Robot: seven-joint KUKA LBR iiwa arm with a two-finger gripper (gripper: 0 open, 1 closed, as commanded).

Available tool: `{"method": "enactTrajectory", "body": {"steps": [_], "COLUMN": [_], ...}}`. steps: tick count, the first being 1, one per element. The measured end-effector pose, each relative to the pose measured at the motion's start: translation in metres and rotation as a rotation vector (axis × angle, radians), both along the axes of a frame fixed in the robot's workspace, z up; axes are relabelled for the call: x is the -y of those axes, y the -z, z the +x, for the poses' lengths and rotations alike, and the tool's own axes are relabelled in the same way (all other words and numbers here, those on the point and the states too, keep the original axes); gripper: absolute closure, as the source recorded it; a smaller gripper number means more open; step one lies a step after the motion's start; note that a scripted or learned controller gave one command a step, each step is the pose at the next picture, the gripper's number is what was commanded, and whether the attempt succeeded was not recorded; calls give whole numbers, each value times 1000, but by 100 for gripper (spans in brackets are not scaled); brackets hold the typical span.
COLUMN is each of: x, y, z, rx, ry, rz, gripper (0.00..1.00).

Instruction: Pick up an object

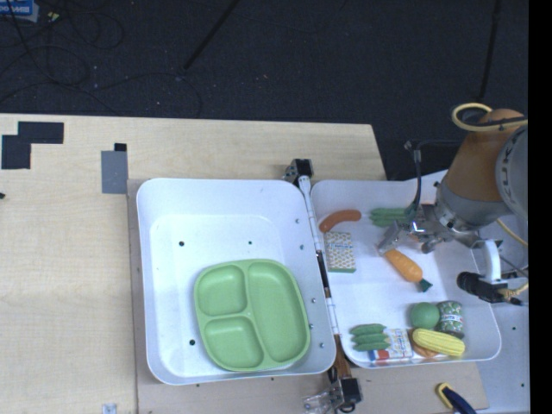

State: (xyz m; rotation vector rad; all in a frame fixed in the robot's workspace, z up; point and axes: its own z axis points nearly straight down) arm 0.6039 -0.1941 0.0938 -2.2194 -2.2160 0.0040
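While above the carrot [404,266], the end effector [402,235] hovers.

Right bin [392,313] centre floor open, toys crowd its near edge: corn [438,342], pea pods [368,335], carrot [404,266] mid-bin, green divided plate [251,314] fills left bin [172,214] near half.

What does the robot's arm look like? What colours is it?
The arm is fat and rounded, grey, with a big orange band above the wrist. A pale yellowish loop of cable curls over the top, and a thin dark cable hangs beside it. At its end is a small silvery metal gripper.
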Motion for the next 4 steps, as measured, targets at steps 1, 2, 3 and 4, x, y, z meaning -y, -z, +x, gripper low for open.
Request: {"method": "enactTrajectory", "body": {"steps": [1, 2, 3, 4], "x": [-8, -6, -51, -117], "y": [7, 0, 7, -90], "z": [-27, -28, -6, -52], "rx": [5, -1, 5, -2], "ry": [1, 7, -1, -2], "rz": [-1, 2, -1, -1], "gripper": [0, 100, 100, 100]}}
